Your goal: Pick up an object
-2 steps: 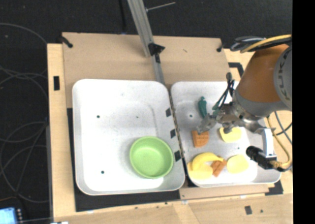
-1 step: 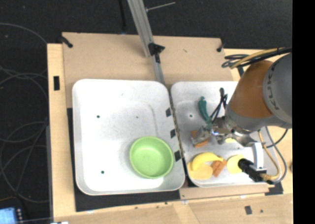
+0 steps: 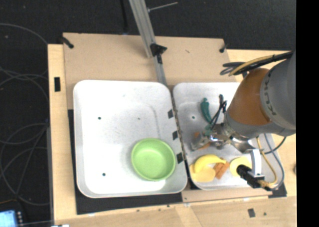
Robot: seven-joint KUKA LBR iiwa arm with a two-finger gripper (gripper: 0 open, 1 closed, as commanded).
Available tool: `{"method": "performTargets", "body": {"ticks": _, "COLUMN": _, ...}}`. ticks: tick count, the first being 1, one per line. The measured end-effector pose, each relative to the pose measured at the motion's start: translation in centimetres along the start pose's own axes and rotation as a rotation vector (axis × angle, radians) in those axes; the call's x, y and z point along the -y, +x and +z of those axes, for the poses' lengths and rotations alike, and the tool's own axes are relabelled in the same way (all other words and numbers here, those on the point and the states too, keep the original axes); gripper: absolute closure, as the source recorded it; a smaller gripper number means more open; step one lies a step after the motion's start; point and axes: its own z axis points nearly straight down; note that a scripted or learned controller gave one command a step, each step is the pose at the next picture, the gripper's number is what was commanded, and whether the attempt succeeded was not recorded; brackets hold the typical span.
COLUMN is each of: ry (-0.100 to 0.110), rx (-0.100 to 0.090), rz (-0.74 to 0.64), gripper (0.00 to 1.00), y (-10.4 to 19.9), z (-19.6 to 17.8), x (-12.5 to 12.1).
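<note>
Grey with an orange band, my arm [image 3: 259, 101] is hanging highest over the scene, covering part of the bin [image 3: 199, 91] I am working in. My fingers [image 3: 213, 140] are sitting low inside that bin, and I cannot tell whether they are open or closed; the metal there is too cluttered to read, and nothing is showing between them.

I am taking the yellow piece [image 3: 203, 165] as the likeliest thing to pick. It is lying just beside the fingers, on their side toward the bin's near rim, and slightly further out from my arm than they are. Its long axis is running roughly across the bin, parallel to that near rim. I judge that the coming move is turning on a short shift toward that rim before any descent.

An orange piece [image 3: 220, 171] is touching the yellow piece at the end nearer my arm, so a grasp there is risking both at once. A second yellow thing [image 3: 240, 162] is lying beyond that, under my wrist.

A small brown bit [image 3: 196, 137] is resting just ahead of the fingers, between them and the wall shared by the two bins. A teal tool [image 3: 205, 109] is lying on the far side of the fingers, near but apart.

Well ahead of the fingers, past that wall, a green bowl [image 3: 153, 159] is sitting in the other bin [image 3: 114, 116]. Both bins are resting on the surface [image 3: 109, 56].
</note>
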Motion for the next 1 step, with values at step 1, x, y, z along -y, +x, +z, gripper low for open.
{"method": "performTargets", "body": {"ticks": 1, "ry": -0.005, "rx": -0.003, "rz": 0.004, "gripper": 1.0, "y": 0.05, "z": -1.17, "x": -0.15}}
